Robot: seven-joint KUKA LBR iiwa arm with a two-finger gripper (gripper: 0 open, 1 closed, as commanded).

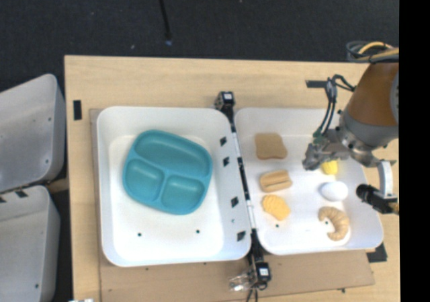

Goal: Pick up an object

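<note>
The claw (316, 157) hangs low in the right bin (302, 240), touching a small yellow object (329, 168) (whether it grips cannot be told). Nearby lie a white egg (333, 191), croissant (335, 222) and toast (270, 146); a teal plate (167, 171) fills the left bin (114, 240).

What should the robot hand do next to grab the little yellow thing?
Probably lower straight down a little. The gripper sits in the right bin, right beside the small yellow object, which lies partly under it and doesn't look gripped. The white egg lies close by, so sideways moves could bump it.
</note>
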